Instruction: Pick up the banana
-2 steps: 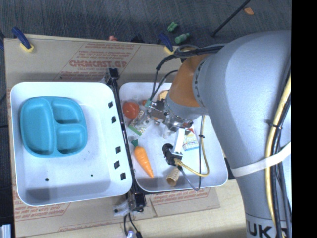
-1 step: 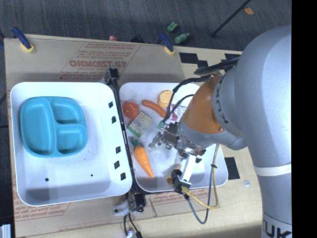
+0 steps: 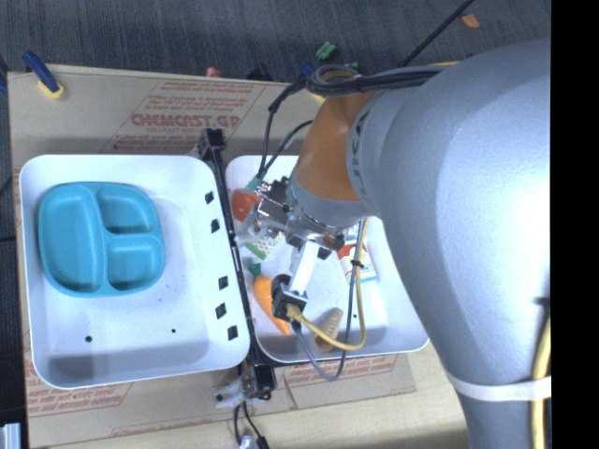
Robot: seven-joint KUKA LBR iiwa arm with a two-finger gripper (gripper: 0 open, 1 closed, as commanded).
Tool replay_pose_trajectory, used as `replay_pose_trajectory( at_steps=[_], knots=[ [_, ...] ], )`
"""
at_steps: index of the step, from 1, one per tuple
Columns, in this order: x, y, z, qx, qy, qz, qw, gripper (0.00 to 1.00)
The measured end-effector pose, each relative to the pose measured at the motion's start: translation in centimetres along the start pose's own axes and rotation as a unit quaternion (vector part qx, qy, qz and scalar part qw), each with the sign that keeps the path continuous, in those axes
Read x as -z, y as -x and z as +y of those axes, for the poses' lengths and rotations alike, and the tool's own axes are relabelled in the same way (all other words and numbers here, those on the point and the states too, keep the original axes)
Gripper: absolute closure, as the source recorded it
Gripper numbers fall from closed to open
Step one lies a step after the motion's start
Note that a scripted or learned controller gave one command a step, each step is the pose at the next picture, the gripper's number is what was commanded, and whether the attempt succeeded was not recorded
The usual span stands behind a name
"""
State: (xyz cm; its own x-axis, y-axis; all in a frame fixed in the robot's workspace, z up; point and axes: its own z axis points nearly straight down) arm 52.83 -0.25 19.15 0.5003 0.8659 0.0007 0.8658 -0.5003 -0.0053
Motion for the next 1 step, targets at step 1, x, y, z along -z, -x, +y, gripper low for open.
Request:
replay_pose_trajectory(
  at_steps=[1],
  knots=[
    [-0.01, 4.71, -3.30, -0.032, 0.000, -0.001, 0.9995, 0.00]
  ],
)
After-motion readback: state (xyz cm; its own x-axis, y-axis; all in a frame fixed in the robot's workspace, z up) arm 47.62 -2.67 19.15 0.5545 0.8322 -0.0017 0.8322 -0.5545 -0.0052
